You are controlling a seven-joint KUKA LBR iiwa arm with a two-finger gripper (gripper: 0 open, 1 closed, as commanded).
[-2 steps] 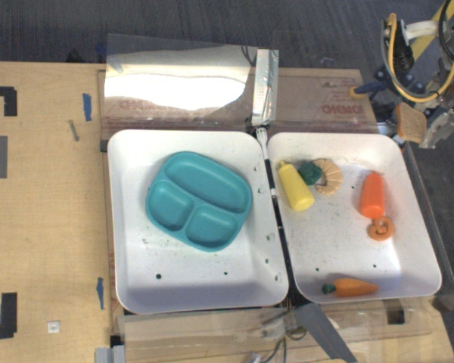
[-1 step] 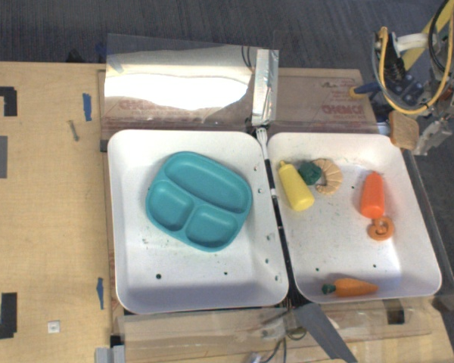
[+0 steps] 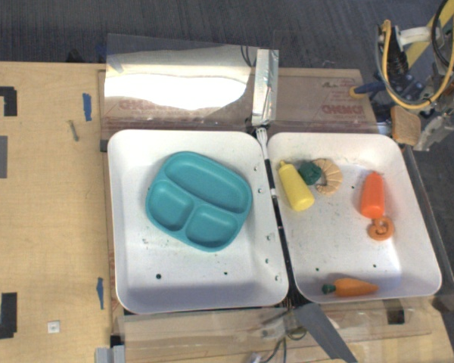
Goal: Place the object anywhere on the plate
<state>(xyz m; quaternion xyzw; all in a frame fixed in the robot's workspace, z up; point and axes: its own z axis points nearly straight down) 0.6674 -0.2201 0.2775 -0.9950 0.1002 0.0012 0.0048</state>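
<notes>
1. On the bench, the left bin (image 3: 129, 278) holds a teal plate (image 3: 200, 200) with three compartments.
2. Beside it, the right bin (image 3: 408, 271) holds the toys — a yellow bottle (image 3: 295, 186), an orange bottle (image 3: 372, 195), a carrot (image 3: 350, 286) and a tan-and-green piece (image 3: 321, 175).
3. Gripper state — cannot tell.
</notes>
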